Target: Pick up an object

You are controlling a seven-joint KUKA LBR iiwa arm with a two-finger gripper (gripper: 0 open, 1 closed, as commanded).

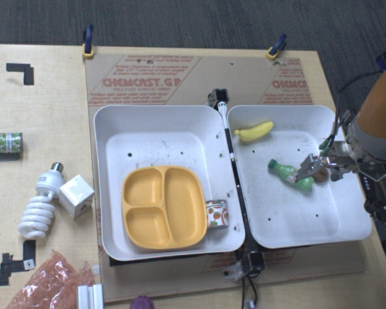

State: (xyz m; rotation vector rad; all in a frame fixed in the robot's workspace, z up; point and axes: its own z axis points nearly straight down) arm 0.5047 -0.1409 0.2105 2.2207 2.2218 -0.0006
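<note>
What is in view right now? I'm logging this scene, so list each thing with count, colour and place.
bins: 2, white, side by side on the bench
divided plate: 1, yellow, left bin
small can: 1, patterned, left bin, beside the plate
banana: 1, yellow, right bin, far edge
bottle: 1, green, right bin, lying by the tool
light bulb: 1, white, bench left of the bins
cube: 1, white, beside the bulb
tin: 1, green, bench far left
clamps: 2, blue and yellow, board's far edge
arm: 1, grey and orange, right
tool: 1, metal, at the bottle
</note>
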